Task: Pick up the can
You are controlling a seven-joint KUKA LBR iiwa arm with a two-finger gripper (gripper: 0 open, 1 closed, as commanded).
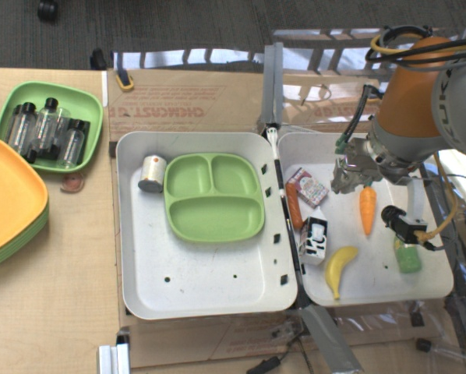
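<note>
The can (151, 172) is a small silver cylinder with a reddish top. It lies in the left white bin (210, 287), touching the left edge of a green divided plate (214, 195). My gripper (350, 176) hangs over the right white bin (373, 283), far to the right of the can. It sits just left of the top of an orange carrot (367, 209) and right of a red and white packet (307, 187). Nothing shows in its grasp.
The right bin also holds a banana (339, 267), a black and white box (315, 238), a red sausage-like stick (294, 205) and a green block (408, 257). A green tray of bottles (50, 127) and stacked orange plates (7, 209) sit on the bench at left.
</note>
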